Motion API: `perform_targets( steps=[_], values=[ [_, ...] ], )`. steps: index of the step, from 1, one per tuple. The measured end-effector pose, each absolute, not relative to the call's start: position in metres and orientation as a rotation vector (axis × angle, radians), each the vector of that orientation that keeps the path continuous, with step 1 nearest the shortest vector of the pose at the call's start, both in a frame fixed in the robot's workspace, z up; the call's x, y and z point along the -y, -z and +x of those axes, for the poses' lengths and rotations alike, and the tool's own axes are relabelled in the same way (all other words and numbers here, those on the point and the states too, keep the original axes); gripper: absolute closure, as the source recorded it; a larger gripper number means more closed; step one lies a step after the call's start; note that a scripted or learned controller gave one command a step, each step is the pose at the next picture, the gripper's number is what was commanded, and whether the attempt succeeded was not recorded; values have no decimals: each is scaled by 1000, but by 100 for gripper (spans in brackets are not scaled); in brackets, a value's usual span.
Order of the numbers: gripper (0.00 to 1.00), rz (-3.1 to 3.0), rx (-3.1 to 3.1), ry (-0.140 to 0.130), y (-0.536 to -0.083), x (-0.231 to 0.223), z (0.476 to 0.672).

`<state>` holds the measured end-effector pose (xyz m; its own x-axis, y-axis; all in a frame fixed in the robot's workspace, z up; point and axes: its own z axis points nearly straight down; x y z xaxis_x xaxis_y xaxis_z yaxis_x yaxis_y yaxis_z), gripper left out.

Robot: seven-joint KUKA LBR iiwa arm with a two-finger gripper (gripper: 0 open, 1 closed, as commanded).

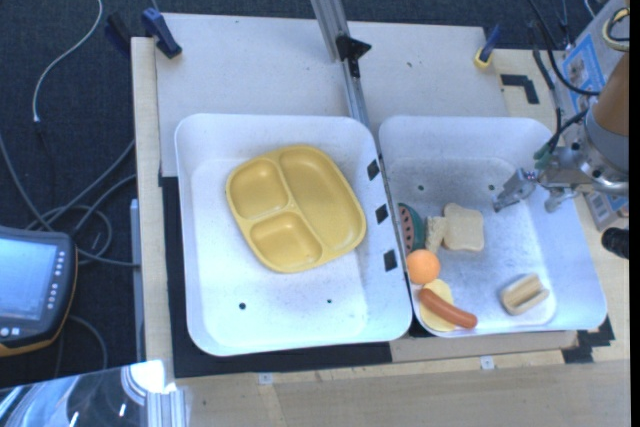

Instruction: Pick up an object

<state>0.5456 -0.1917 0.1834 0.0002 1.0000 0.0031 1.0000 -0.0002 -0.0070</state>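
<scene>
gripper [532,190]: open, holding nothing, over right bin [570,245] | bread [463,228]: left of gripper, apart | orange [423,266], sausage [447,307], roll [524,294]: nearer front rim | tray [294,207]: left bin [290,315]

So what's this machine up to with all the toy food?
The arm reaches in from the right, and its claw hangs over the right bin, above a bare patch with nothing between its fingers. The toy food lies nearer the front: bread slice, orange, sausage and a roll. A yellow divided plate sits in the left bin. It's meant to pick something up, but hasn't yet.
</scene>
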Motion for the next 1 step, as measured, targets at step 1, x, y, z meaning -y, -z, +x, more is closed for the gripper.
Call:
perform_targets(
  steps=[1],
  values=[
    [0, -2217, 2216, -4, -128, 201, 546]
  ],
)
